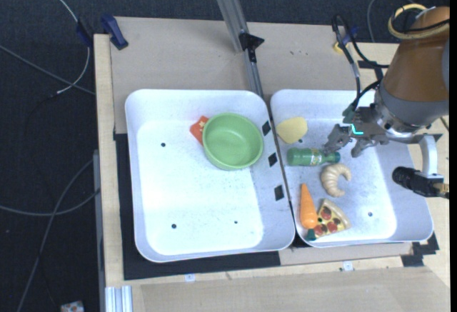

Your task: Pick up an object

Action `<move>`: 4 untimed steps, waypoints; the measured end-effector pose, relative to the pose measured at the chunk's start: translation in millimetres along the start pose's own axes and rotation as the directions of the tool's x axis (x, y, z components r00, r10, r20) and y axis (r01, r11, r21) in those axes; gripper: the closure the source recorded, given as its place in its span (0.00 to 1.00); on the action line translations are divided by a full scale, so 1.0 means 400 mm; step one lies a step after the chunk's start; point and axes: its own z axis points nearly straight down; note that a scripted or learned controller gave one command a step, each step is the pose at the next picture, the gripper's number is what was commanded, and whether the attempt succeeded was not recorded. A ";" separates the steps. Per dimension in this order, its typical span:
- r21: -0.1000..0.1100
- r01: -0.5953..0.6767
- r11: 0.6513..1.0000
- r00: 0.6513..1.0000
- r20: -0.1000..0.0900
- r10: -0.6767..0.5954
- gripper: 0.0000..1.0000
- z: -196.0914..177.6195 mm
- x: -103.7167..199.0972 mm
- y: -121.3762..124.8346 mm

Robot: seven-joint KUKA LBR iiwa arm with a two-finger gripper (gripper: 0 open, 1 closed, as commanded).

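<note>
A: What's the arm (420,68) looking like on your feed?

B: I'm seeing a fat orange band over a grey wrist housing, black cables looping off the side, and a little cyan light glowing by the dark metal gripper (347,141). A black block is sticking off a pale bracket.

The bowl (232,140) hides most of an orange-red thing (198,128) — too little shows to name it; the arm (421,68) is cut off at the right edge.
</note>
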 end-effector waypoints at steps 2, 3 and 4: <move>0.001 0.001 1.000 1.000 0.000 -0.001 0.00 0.140 0.020 0.017; -0.030 -0.003 1.000 1.000 0.011 0.003 0.00 0.248 0.013 0.031; -0.036 -0.001 0.999 1.000 0.008 0.001 1.00 0.215 0.020 0.034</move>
